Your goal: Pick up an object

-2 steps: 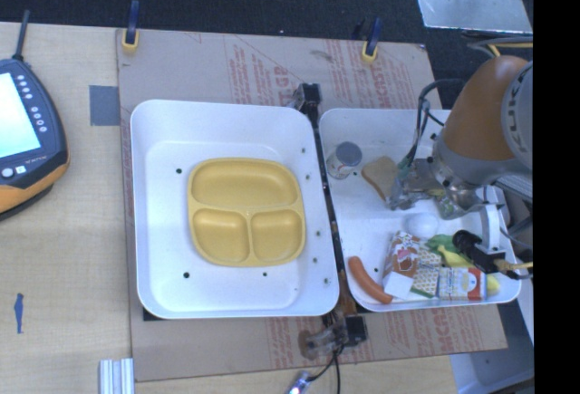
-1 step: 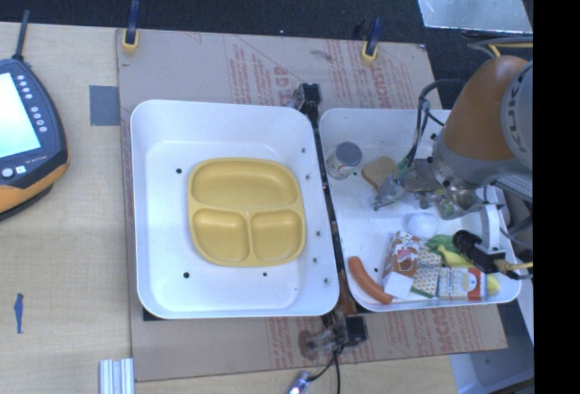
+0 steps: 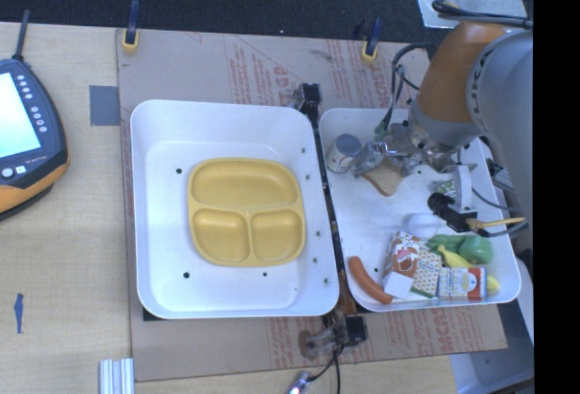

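Note:
My gripper [image 3: 379,158] is low over the back left part of the right bin [image 3: 362,125]. It hangs just above a tan wedge-shaped piece [image 3: 387,181] and right beside a small grey cup [image 3: 344,150]. Along the bin's front lie an orange-red sausage [image 3: 369,281], a printed carton [image 3: 412,264], a small box [image 3: 462,284], a green toy [image 3: 468,247] and a white lump [image 3: 420,222]. The arm hides the back right part of this bin.
The left bin [image 3: 154,202] holds a yellow divided plate [image 3: 246,210]. A handheld control pendant [image 3: 27,134] lies on the bench at far left. Clamps [image 3: 131,37] pin the cardboard at the back.

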`<state>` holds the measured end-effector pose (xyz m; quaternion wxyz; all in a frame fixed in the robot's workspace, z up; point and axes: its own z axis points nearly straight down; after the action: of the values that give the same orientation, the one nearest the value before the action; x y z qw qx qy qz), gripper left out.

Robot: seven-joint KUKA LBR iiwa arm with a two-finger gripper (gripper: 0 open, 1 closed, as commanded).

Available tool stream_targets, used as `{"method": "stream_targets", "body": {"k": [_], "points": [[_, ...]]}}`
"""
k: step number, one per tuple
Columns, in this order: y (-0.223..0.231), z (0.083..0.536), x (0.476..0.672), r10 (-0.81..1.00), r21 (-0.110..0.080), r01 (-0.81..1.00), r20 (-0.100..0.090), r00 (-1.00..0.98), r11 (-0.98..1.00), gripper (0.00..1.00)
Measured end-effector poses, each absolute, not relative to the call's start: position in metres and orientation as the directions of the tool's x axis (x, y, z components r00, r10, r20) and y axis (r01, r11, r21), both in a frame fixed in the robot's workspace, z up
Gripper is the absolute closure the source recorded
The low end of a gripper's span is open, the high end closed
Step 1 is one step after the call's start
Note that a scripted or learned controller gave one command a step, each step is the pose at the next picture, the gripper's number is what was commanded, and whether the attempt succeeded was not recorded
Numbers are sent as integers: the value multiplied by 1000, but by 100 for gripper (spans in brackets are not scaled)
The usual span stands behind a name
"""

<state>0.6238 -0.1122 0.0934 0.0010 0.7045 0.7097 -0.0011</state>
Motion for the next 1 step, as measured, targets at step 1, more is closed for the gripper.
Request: {"method": "stream_targets", "body": {"k": [1], "points": [[-114,104,624,1000,-1,1000,-5,-8,8,100]]}}
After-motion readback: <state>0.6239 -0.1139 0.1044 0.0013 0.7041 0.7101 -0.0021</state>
